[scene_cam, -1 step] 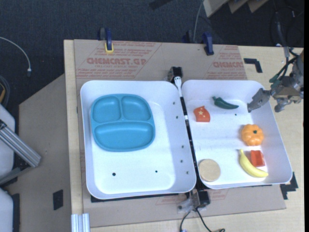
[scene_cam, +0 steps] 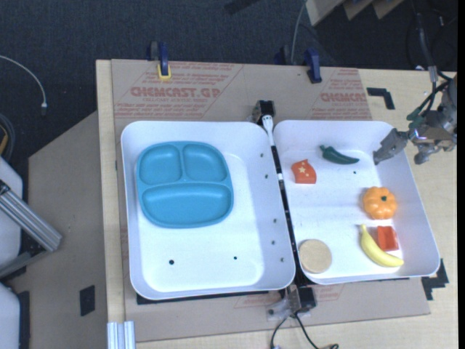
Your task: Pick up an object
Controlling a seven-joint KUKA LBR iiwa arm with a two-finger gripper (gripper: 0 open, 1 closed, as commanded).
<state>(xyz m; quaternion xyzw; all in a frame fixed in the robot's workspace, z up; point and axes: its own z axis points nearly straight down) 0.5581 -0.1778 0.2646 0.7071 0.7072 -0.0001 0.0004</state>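
At the right bin's (scene_cam: 341,271) far edge the gripper (scene_cam: 396,145) was seen, near the green pepper (scene_cam: 337,154).
Whether the claw was released or clenched could not be told. The pepper was judged light, stiff and slick, best taken across its narrow middle.

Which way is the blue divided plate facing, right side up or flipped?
Right side up: the blue divided plate lies flat in the left bin, its three compartments facing up.

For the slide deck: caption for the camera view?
Gripper at right bin's far edge near green pepper; blue divided plate in left bin.
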